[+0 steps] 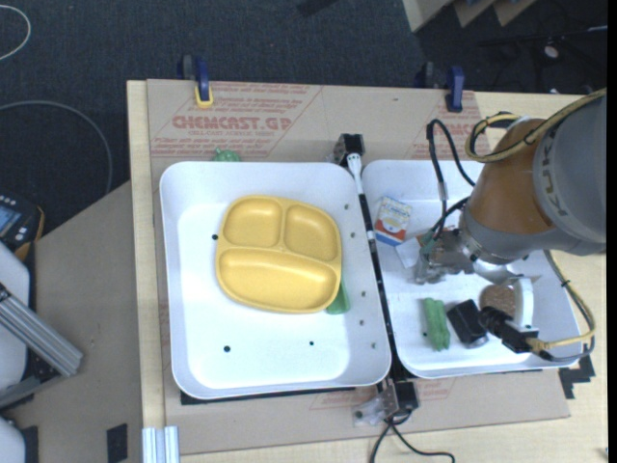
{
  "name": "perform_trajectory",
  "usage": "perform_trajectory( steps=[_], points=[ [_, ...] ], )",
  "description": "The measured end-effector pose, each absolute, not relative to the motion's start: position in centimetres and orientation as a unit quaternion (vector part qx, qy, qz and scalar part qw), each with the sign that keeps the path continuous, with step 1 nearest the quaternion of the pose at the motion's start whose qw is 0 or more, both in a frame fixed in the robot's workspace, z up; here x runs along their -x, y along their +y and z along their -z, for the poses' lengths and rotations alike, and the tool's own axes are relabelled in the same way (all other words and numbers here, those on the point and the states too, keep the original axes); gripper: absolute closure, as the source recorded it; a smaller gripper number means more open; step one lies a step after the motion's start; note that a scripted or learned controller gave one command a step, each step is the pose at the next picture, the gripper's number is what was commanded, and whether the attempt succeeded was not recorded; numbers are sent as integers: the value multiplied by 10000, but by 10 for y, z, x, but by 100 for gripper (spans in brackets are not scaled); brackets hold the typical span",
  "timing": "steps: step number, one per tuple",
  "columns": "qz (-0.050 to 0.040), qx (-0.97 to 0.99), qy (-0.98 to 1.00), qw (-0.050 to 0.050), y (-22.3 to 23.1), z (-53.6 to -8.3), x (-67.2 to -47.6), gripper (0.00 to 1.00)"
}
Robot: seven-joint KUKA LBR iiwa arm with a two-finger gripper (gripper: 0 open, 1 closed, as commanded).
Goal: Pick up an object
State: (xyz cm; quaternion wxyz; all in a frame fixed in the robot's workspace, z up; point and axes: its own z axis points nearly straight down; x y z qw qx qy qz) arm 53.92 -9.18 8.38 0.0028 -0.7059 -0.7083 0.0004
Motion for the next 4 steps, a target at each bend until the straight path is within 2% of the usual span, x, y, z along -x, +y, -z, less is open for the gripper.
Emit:
perform_trajectory(
  steps=[1, 2, 3, 4],
  points=[
    [43, 7047, -7095, -31, -38, -210, -512, 100],
    [-4, 7048, -7094, 30, 20, -207, -478, 100],
    [68, 7050, -7091, -47, 41, -340, -481, 100],
    [14, 7079, -7063, -20, 16, -351, -480, 100]
  ],
)
